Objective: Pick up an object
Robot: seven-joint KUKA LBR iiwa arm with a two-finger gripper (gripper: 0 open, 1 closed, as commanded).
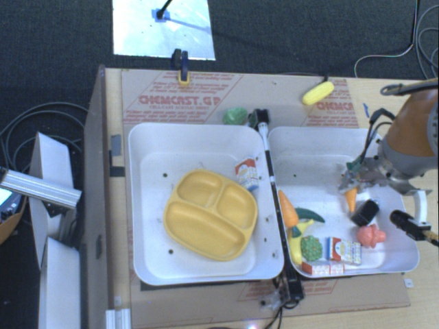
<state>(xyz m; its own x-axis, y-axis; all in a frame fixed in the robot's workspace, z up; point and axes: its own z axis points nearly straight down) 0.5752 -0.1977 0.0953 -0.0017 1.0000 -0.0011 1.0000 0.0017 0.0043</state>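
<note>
Reaching down into the right bin [405, 256], the fingers [351, 181] are seen just above a small orange carrot [351, 200] (open or shut cannot be told), and nothing has been lifted yet.

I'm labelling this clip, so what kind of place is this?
Most likely a robotics lab bench set up for grasping trials: two white bins sit side by side on cardboard, toy food is scattered in one, and a robot arm reaches in, with loose cables nearby.
</note>
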